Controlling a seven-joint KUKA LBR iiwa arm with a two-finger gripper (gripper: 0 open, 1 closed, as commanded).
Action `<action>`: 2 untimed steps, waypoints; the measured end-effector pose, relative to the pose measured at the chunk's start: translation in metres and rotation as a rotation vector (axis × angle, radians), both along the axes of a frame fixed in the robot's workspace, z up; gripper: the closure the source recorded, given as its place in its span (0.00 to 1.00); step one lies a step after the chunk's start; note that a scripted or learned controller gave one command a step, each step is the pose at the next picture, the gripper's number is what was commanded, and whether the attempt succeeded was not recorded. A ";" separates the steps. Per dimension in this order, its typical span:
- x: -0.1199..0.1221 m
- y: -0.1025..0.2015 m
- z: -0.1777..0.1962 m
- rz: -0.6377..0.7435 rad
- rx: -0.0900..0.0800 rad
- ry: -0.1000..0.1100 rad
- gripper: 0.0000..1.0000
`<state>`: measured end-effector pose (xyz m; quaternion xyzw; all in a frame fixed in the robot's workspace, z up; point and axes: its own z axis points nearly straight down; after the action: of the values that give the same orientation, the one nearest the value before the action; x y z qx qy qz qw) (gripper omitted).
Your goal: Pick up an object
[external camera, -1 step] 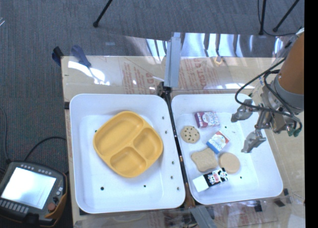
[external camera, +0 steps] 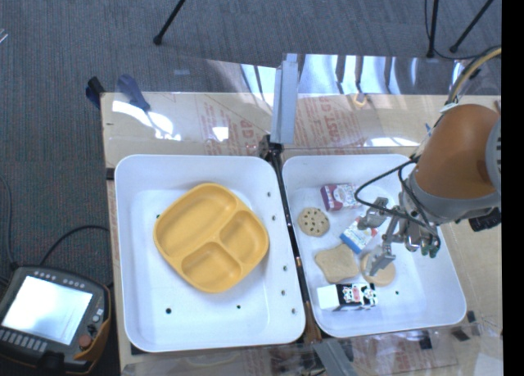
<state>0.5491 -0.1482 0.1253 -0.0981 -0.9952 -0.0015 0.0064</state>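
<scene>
The right bin (external camera: 442, 296) holds several small items: a round cookie (external camera: 313, 221), a dark red carton (external camera: 337, 196), a blue and white carton (external camera: 355, 238), a tan toast slice (external camera: 336, 263), a tan round piece (external camera: 386, 275) and a black and white carton (external camera: 347, 296). My gripper (external camera: 376, 240) hangs low over the middle of this bin, open. One finger (external camera: 372, 215) is above the blue and white carton and the other (external camera: 379, 261) lies over the tan round piece. The blue and white carton sits at the left edge of the gap, and nothing is gripped.
The left bin (external camera: 139, 202) holds a yellow divided plate (external camera: 211, 237). A raised divider (external camera: 282, 202) separates the two bins. A metal post (external camera: 282, 104) stands behind them. The arm's orange band (external camera: 458, 149) hangs over the right bin's far right side.
</scene>
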 end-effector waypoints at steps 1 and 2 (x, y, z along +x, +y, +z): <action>0.004 0.001 0.015 0.006 -0.003 -0.012 1.00; -0.034 0.073 0.063 0.207 -0.001 -0.014 1.00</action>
<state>0.5150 -0.0754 0.1882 0.0051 -1.0000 -0.0009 -0.0005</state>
